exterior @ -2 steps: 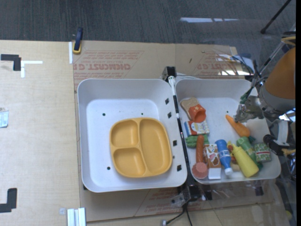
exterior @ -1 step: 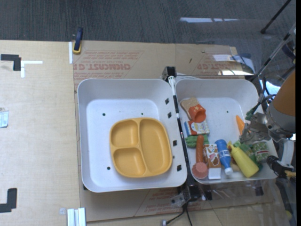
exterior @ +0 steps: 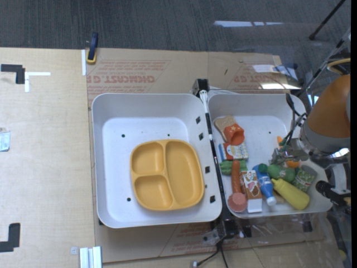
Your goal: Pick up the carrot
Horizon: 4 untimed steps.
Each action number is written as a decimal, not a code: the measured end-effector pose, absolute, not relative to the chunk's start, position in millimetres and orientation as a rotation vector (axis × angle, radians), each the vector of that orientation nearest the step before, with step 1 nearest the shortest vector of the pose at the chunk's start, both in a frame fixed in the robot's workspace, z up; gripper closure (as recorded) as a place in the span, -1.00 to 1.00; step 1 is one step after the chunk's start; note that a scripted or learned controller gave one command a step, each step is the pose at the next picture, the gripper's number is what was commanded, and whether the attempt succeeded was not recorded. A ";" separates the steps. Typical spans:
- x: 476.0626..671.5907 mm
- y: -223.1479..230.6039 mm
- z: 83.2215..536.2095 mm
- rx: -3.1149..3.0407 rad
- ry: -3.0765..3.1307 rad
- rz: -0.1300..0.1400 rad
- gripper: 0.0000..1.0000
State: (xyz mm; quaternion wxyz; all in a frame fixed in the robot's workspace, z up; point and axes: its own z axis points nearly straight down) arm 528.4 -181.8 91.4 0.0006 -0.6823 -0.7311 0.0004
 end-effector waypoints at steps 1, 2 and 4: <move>560.6 -129.1 166.0 -2.333 -2.105 0.002 1.00; 521.2 -169.7 224.1 -1.969 -2.454 0.002 1.00; 481.2 -222.6 93.4 -0.648 -3.083 0.001 1.00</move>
